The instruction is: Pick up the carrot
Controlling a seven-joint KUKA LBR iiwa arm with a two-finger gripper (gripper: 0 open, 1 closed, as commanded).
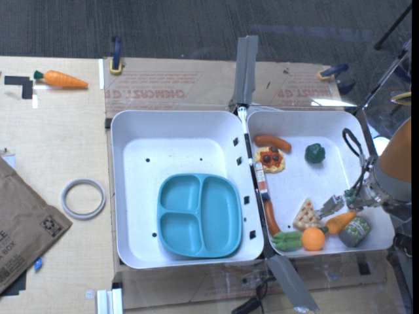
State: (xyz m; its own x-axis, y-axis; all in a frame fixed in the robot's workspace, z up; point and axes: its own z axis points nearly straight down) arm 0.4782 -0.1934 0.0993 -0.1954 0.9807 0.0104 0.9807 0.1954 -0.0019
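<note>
Two shallow white plastic bins sit side by side: the left bin (131, 175) and the right bin (327, 120). One turquoise three-compartment plastic tray (200, 214) lies in the left one. The right one holds two orange toy carrots (340, 222) (270, 218), one red sausage (272, 141), one round pizza piece (271, 159), one dark green vegetable (315, 152), one wedge of yellow cheese (305, 214), one orange fruit (313, 239), one light green pod (287, 240) and one grey-green can (355, 230). Outside the bins lie a third orange carrot (62, 79), one grey tape ring (83, 197) and one brown cardboard box (23, 231).
</note>
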